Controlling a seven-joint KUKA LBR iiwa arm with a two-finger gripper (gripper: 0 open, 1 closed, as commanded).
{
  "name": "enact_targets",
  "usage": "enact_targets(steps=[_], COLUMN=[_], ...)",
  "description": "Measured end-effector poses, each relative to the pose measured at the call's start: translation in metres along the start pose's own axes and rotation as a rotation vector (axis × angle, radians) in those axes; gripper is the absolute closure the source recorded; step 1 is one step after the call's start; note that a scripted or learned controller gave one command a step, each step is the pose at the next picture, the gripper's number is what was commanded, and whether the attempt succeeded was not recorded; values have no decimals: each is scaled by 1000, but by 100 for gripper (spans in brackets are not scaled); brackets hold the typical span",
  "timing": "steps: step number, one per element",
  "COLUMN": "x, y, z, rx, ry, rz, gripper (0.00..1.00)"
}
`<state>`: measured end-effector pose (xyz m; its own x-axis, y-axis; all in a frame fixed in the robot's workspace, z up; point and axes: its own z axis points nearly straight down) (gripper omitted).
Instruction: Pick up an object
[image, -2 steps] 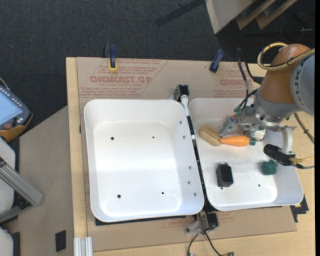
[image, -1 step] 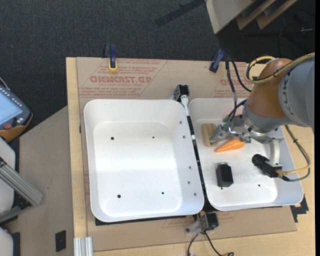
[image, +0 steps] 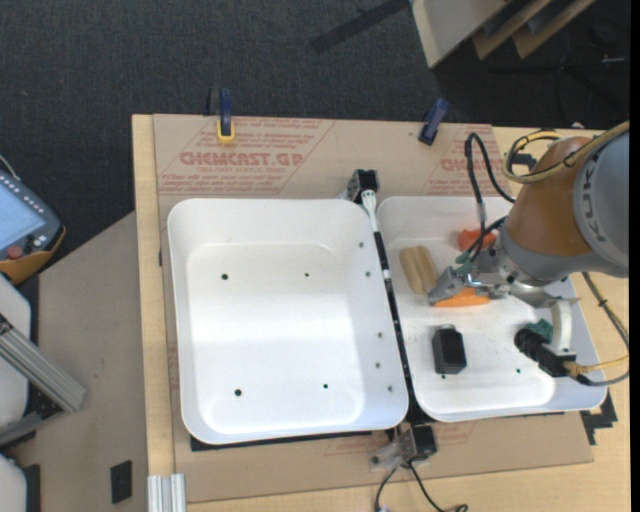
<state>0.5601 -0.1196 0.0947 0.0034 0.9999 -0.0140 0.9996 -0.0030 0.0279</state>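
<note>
My gripper (image: 449, 288) is low over the middle of the right bin (image: 500, 395), with the arm reaching in from the right. An orange object (image: 467, 297) lies right under the gripper's tip and touches it, partly hidden by it. Another orange bit (image: 470, 240) shows just behind the wrist. A tan wooden block (image: 418, 268) lies to the gripper's left, near the bin's left wall. A black block (image: 448, 351) rests on the bin floor in front of the gripper. A small green piece (image: 543, 329) peeks out beside the wrist at the right.
The left bin (image: 200, 300) stands beside the right one, their walls meeting along a dark seam (image: 388, 300). Both sit on a cardboard sheet (image: 160, 250) held by blue clamps (image: 224, 112) at the back edge.
</note>
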Motion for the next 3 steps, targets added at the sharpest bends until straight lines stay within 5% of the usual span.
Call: enact_targets(steps=[1, 2, 3], x=[0, 49, 113], y=[2, -8, -30], z=[-11, -95, -163], rx=[-1, 23, 22], ry=[1, 15, 16], rz=[0, -8, -11], gripper=[100, 100, 100])
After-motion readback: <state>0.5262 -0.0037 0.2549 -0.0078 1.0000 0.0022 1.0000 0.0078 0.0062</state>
